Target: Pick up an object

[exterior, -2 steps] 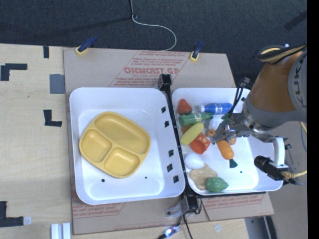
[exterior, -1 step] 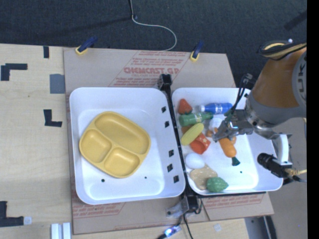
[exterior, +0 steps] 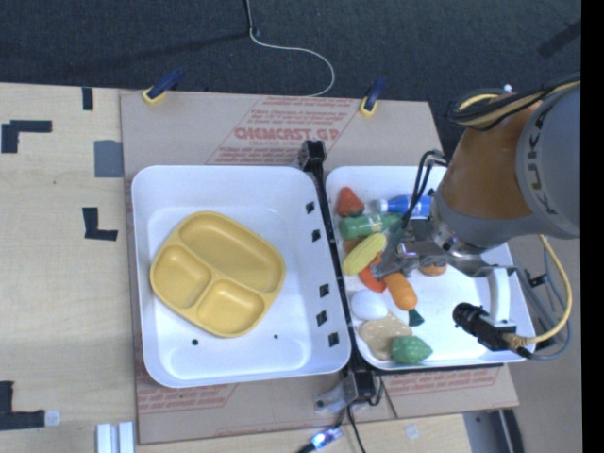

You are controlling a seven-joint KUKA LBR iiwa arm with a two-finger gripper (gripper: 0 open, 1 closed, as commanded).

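A grey KUKA arm [exterior: 514,173] with an orange band above its wrist reaches in from the right over the right-hand white bin [exterior: 462,347], its gripper [exterior: 401,253] lowered into a cluster of toy foods along that bin's left wall. Whether the gripper is apart, together or clamped on anything cannot be told; the wrist hides it from above.

The toys lie packed together. A red piece [exterior: 350,199] sits nearest the bin's far left corner, with a green bottle-shaped piece [exterior: 363,225] just below it and a blue item [exterior: 396,204] beside them toward the arm. A yellow corn cob [exterior: 364,252] lies tilted against the left wall, just beside the gripper. An orange carrot [exterior: 400,291] points toward the bin's middle, touching or nearly touching the gripper's lower end. A white egg-like piece [exterior: 369,304] rests below the corn, then a beige piece [exterior: 380,333] and a dark green leafy piece [exterior: 411,349] by the near left corner.

The left-hand white bin [exterior: 160,182] carries a yellow divided plate [exterior: 217,272], lying flat toward its left side. Both bins rest on a cardboard sheet [exterior: 283,130] clipped at its far edge.
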